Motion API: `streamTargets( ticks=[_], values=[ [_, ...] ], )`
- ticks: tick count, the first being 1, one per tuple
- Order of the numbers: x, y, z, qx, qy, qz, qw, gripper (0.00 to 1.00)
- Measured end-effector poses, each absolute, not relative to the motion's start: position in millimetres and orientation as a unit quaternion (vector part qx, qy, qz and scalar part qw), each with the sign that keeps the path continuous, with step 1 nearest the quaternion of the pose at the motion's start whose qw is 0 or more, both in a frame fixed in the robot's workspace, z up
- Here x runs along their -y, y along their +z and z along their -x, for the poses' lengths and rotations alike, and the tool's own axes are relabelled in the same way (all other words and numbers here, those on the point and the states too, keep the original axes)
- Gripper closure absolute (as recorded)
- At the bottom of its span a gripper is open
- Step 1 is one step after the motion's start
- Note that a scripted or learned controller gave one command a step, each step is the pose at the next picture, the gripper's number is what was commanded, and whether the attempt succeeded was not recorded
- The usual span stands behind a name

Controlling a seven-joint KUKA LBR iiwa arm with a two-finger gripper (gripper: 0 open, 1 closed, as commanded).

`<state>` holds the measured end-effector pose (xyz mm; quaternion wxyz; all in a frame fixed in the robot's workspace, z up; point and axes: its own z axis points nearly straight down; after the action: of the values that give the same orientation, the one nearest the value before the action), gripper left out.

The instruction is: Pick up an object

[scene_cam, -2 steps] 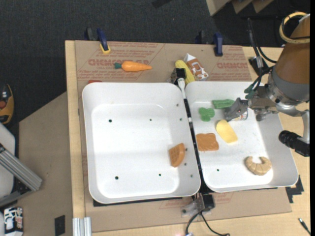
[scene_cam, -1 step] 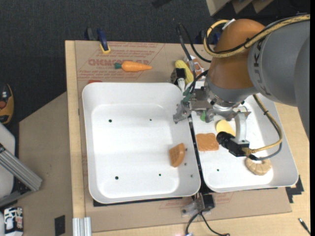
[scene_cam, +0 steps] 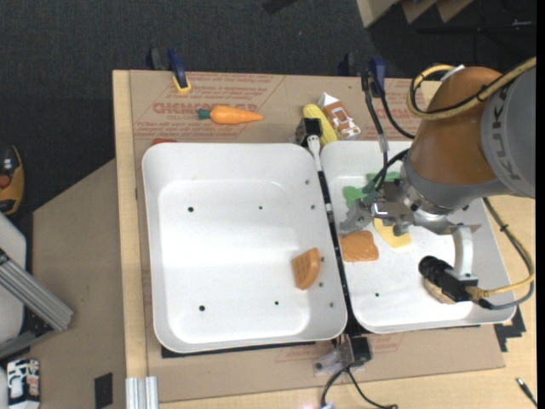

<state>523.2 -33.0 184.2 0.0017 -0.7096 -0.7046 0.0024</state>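
My gripper (scene_cam: pixel 371 215) hangs low over the left half of the right bin (scene_cam: pixel 409 313), under the arm's orange band. Right below it lies an orange wedge (scene_cam: pixel 359 247), and a yellow piece (scene_cam: pixel 394 235) lies beside that, partly under the gripper. A green item (scene_cam: pixel 356 193) peeks out just behind the gripper, mostly hidden by the wrist. In the left bin (scene_cam: pixel 221 177), near its right wall, rests a brown-orange bread-like piece (scene_cam: pixel 306 268). I see nothing held in the gripper.
On the cardboard behind the bins lie a toy carrot (scene_cam: pixel 228 116), a yellow corn cob (scene_cam: pixel 315 118) and a small brown-and-white pack (scene_cam: pixel 342 121). The ridge between the two bins runs just left of the gripper.
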Motion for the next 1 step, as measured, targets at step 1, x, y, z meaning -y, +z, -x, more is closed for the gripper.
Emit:
streamTargets(
  ticks=[1],
  values=[
    [28.9, 195.1, -525.9, 0.706, -0.0007, 0.708, 0.0, 1.0]
  ],
)
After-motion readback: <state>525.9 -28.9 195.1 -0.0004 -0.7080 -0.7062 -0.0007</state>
